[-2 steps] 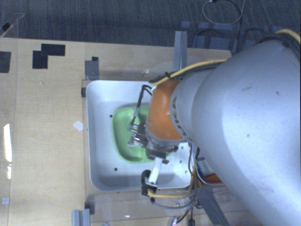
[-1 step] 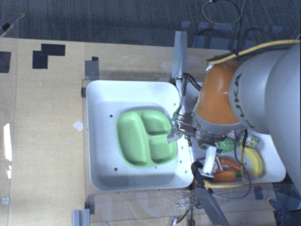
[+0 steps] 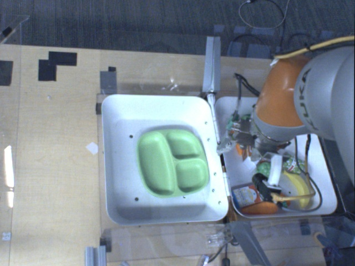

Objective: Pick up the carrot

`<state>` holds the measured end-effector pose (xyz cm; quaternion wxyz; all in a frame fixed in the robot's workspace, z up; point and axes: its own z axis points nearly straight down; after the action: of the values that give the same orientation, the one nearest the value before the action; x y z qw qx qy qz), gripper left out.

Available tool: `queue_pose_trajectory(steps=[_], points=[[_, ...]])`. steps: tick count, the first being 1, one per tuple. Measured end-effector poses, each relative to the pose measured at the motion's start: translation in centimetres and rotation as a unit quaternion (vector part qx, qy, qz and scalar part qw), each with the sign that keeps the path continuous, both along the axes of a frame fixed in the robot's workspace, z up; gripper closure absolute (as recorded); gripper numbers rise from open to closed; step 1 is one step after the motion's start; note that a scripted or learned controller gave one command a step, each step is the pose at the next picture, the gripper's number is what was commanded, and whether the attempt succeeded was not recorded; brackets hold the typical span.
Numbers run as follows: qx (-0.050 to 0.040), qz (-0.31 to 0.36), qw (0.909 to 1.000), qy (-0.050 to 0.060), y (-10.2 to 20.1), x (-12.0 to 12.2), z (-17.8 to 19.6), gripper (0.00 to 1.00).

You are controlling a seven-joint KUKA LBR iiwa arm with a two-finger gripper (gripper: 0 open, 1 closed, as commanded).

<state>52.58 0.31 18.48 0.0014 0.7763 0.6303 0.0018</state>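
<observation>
A: Arm (image 3: pixel 310 93) is closest to cam: grey w/ orange band, reaching in from the right, over the rt bin (image 3: pixel 330 206).
B: Claw?
A: Gripper (image 3: pixel 245 144) sits at the rt bin's left side, by the wall it shares w/ the left bin (image 3: pixel 116 148). Can't tell if it's apart or together, the wrist covers it.
B: Carrot?
A: Carrot (image 3: pixel 260 208) lies flat against the rt bin's near wall, twd the left corner. It's apart from the gripper, w/ other stuff between them.
B: Nbrs?
A: Blue-white packet (image 3: pixel 244 193) just beside it, touching or nearly. Banana (image 3: pixel 299 188) just to its right.
B: Left bin?
A: Green divided plate (image 3: pixel 172 160), approx. centre.
</observation>
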Motion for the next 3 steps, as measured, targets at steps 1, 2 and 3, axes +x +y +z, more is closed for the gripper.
queue_pose_trajectory(steps=[1, 2, 3], points=[[-0.0003, 0.002, 1.0000, 0.000, -6.6, -0.5, 0.0, 0.00], [-0.0024, 0.090, 0.9959, -0.008, -9.5, 6.3, -8.4, 0.00], [-0.0015, 0.021, 0.9998, -0.004, -8.6, 10.0, -9.5, 0.00]])
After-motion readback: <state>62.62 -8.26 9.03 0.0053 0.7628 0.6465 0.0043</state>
